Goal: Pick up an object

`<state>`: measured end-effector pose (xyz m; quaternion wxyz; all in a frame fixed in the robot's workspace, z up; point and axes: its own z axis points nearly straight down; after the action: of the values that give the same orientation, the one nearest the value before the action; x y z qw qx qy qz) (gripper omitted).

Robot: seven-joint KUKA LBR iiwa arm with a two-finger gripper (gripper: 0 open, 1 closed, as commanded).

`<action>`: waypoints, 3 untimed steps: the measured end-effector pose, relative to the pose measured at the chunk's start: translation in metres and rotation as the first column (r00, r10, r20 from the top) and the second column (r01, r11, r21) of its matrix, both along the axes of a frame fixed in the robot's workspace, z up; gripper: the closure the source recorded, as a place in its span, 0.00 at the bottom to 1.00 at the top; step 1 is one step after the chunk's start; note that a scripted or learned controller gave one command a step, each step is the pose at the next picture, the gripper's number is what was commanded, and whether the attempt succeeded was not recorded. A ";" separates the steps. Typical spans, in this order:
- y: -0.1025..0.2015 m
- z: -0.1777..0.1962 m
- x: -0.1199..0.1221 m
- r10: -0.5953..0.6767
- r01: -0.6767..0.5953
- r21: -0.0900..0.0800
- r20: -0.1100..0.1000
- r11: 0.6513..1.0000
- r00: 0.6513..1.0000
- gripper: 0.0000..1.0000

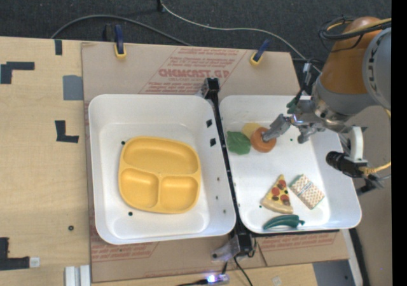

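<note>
The right bin [331, 215] holds several toy foods. An orange round piece [263, 142] lies at its upper left, with a green leafy piece [238, 143] beside it. Nearer the front are a pizza slice [278, 194], a speckled cracker [308, 191] and a green pepper [282, 222]. My gripper [288, 134] hangs over the bin's upper middle, open. Its left finger [276, 129] reaches down to the orange piece's right edge, while the other finger [304, 135] stands apart over bare bin floor. Nothing sits between the fingers.
The left bin [102, 151] holds a yellow divided plate [159, 173]. A black divider [222, 151] runs between the bins. Cables cross the dark floor behind, and clamps [119, 46] hold the cardboard base.
</note>
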<state>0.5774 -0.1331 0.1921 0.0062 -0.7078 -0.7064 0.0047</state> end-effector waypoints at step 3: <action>0.007 -0.105 0.003 0.002 -0.002 -0.001 0.014 1.000 1.000 0.00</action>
<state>0.5799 -0.1256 0.0872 0.0009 -0.7071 -0.7071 0.0003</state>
